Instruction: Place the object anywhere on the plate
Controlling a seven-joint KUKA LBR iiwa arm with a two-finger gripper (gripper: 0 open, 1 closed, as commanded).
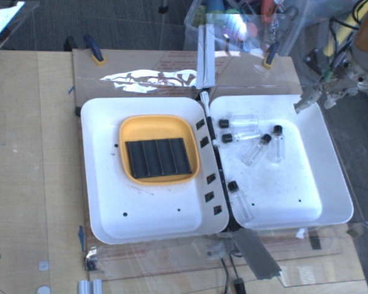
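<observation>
Pale wooden bench (30, 164) carries two shallow white bins side by side. Left white bin (98, 213) holds a yellow rounded-square plate (159, 126) bearing a black ribbed insert (158, 158) — near its middle. Right white bin (313, 188) holds five small clear plastic vials with black caps (257, 147): four towards its far edge, one by its left wall. Robot's two-finger gripper (302, 105) hangs over that bin's far right corner; whether it is apart or together cannot be told. Beyond the bench, a clear tub of coloured clutter (251, 8) sits on dark carpet.

Wooden bench (30, 164) under two white bins (104, 219)
</observation>
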